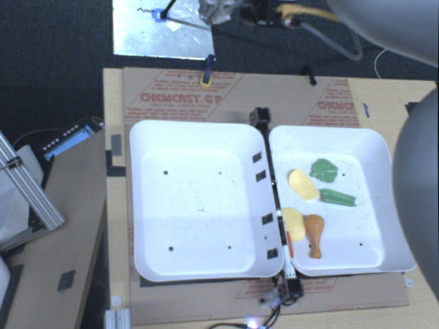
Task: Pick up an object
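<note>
One brown drumstick (315,233) lies lengthwise, thin end toward the bin's near edge.

The gripper (218,5) is pale metallic grey with webbed framing. Just right of it sit a black fitting, a yellow cable (309,12) and a smooth grey arm casing (384,9).

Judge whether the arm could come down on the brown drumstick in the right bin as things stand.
Probably yes. The brown drumstick lies uncovered in the right bin. A yellow piece lies close on its left, so a grab might catch that piece too.
</note>
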### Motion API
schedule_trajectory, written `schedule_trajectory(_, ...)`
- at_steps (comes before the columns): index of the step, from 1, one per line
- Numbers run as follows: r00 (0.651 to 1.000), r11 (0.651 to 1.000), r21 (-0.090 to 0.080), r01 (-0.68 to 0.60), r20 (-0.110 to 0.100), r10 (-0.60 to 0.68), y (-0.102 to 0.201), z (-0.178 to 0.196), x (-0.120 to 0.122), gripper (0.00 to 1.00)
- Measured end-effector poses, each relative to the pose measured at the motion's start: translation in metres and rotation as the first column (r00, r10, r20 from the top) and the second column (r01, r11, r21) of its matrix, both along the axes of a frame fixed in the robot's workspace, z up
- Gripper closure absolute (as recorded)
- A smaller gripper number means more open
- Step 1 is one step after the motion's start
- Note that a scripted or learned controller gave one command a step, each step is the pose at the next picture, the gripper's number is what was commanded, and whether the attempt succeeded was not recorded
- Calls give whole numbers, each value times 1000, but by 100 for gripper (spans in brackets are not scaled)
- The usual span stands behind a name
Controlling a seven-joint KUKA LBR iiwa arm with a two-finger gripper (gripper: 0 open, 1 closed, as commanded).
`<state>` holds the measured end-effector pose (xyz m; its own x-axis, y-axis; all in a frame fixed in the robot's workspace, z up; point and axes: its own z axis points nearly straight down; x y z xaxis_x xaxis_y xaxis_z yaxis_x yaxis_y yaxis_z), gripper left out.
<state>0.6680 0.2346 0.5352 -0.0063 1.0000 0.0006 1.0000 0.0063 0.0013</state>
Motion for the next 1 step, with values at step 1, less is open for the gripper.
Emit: schedule_trajectory(1,1000,1000,0,0,0,0,0,0,0,100)
